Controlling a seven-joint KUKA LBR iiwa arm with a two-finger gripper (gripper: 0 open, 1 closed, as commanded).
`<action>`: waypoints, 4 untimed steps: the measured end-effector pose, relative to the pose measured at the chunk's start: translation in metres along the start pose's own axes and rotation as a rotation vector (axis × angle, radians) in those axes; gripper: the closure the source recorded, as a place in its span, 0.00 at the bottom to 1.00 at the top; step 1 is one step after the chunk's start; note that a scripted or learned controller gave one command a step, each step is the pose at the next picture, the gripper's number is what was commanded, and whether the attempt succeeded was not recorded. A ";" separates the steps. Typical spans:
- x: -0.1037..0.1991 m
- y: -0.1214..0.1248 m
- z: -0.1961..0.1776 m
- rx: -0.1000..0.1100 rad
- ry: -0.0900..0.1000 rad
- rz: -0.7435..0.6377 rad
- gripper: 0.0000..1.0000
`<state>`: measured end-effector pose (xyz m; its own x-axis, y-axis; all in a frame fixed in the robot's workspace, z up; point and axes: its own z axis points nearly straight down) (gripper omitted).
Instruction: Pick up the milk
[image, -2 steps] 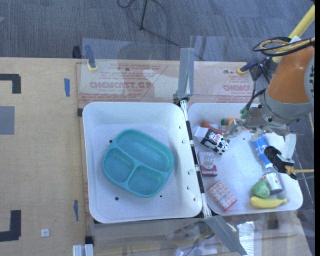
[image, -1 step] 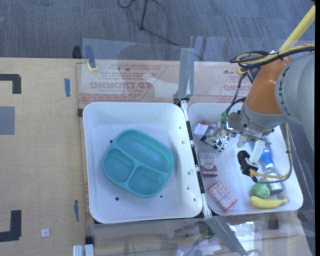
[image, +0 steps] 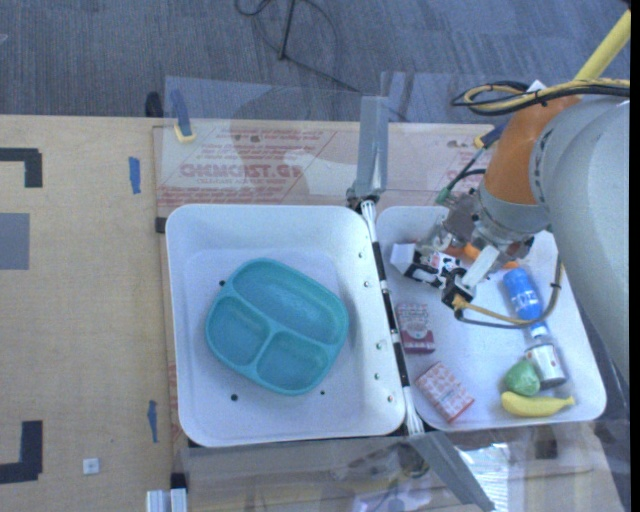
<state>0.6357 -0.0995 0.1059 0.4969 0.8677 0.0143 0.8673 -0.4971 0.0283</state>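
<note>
The milk (image: 414, 326), a small white carton with a dark red lower end, lies on the floor of the right bin (image: 470, 345) close to its left wall. My gripper (image: 432, 266) hangs low over the upper left part of that bin, above and slightly right of the carton in the picture. A short gap of bare bin floor separates the two. The black and white gripper body hides what is under it.
The right bin also holds a blue bottle (image: 522, 293), a pink checkered box (image: 443, 390), a small jar (image: 545, 363), a green fruit (image: 520, 378) and a banana (image: 537, 403). A teal divided plate (image: 277, 325) lies in the left bin (image: 190, 260).
</note>
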 end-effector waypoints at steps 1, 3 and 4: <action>0.003 0.004 -0.015 -0.015 0.003 -0.006 1.00; 0.065 0.002 -0.088 0.028 -0.018 0.192 0.00; 0.029 -0.004 -0.078 0.029 -0.023 0.429 0.00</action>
<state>0.6437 -0.0722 0.1842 0.8128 0.5825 -0.0036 0.5825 -0.8128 -0.0036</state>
